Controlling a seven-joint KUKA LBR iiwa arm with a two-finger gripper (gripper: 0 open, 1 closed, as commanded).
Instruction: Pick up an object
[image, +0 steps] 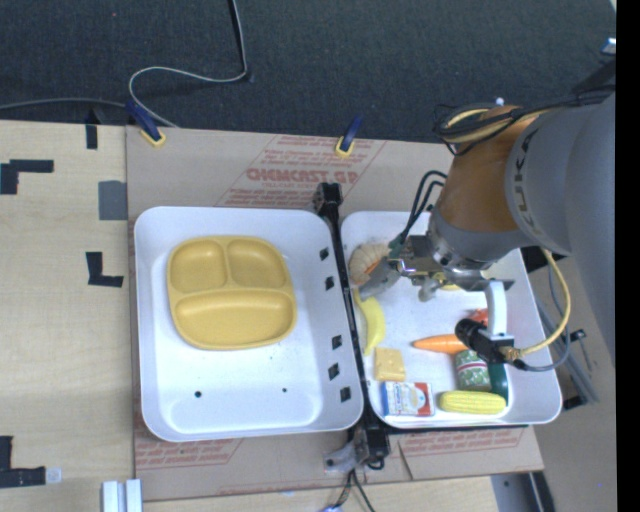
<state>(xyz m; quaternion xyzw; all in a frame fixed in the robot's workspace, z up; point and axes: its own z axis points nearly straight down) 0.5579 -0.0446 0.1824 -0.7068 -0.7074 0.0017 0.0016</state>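
Our end effector (392, 272) is low in the right bin (530, 405), just beside the banana (373, 326); whether it is apart or together we cannot tell. We should center over one item and descend straight.

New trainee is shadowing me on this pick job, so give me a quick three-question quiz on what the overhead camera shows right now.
1. True or false: the yellow three-compartment plastic plate lies in the left white bin.
2. Multiple choice: which thing lies nearest the right white bin's front edge? A) the orange plastic carrot B) the yellow toy corn cob C) the yellow toy banana
3. Fill in: the arm's two-finger gripper hovers over the ____ bin.

Key: 1 true. 2 B; the corn cob lies at the front, beside a small red, white and blue carton. 3 right.
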